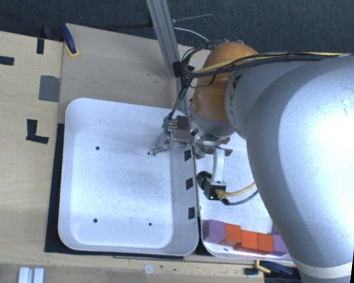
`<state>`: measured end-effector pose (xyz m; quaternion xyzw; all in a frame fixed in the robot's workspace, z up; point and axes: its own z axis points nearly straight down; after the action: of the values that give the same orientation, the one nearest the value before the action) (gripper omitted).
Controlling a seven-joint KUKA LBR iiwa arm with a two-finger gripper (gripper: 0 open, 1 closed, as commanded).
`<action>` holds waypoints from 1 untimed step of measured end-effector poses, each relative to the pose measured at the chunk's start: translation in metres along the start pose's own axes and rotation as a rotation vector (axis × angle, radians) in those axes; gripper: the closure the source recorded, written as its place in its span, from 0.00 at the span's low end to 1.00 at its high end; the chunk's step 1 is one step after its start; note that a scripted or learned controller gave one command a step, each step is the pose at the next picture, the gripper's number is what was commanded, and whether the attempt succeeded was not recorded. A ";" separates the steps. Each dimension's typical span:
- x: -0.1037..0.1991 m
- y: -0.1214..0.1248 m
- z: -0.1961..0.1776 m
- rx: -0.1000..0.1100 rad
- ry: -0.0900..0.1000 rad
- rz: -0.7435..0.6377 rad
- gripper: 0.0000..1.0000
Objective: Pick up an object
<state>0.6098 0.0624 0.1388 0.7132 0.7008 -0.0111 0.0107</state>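
Note:
My gripper (160, 144) hangs over the far right part of the left white bin (78, 157), close to the bin's right wall. I see nothing held under it. A purple block (216, 230) and an orange block (249, 240) lie in a row at the near edge of the right bin (209, 247), next to another purple piece (279, 242). The grey arm, with its orange band (215, 84), covers most of the right bin.
The divider wall (186, 197) between the two bins carries small black marks. A slanted metal rail (161, 19) rises from the back of the bench. A yellow cable (238, 194) loops by the wrist. Black tape marks sit on the wooden bench at the left.

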 end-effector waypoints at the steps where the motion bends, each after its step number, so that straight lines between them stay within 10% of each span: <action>1: 0.000 -0.001 -0.001 -0.002 0.000 0.001 0.00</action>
<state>0.6092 0.0627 0.1393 0.7135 0.7005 -0.0105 0.0112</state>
